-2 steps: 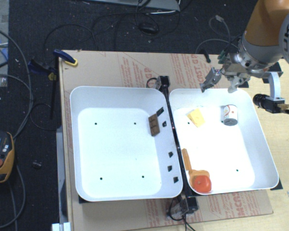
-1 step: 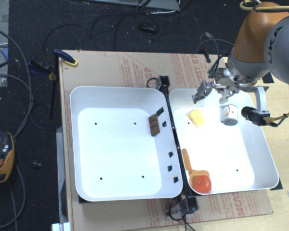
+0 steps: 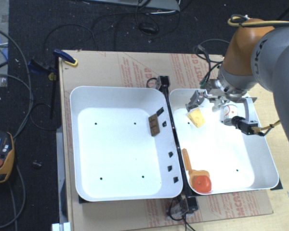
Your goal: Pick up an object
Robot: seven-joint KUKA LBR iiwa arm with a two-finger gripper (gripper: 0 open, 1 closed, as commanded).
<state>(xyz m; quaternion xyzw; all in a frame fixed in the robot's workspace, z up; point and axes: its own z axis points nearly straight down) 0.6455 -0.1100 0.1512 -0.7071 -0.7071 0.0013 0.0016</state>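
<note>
The fingers (image 3: 196, 100) hang over the far left corner of the right-hand bin (image 3: 260, 150), dark and pointing down toward the bin floor. From where I stand I cannot tell whether they are apart or together; they read as one dark cluster against the white. Just below them, on the bin floor, lies a pale yellow block (image 3: 196, 118), tilted at an angle, its upper corner right under the tips. Whether the tips touch it I cannot make out, and nothing sits visibly between them.

Behind the fingers comes the metal wrist with a small white and red part and a black cable plug hanging off its right side, then the orange band, then the broad grey arm (image 3: 279, 57) running off to the right.

At the near left corner of the same bin rests a red ball (image 3: 201, 183), touching an orange tool-shaped piece (image 3: 189, 162) that lies along the bin's left wall.

The left-hand bin (image 3: 86, 143) holds a small brown bar (image 3: 154, 125) near its right wall. Both bins sit side by side on a cardboard-covered bench (image 3: 115, 64), with a blue and yellow clamp (image 3: 65, 57) at its far left corner.
</note>
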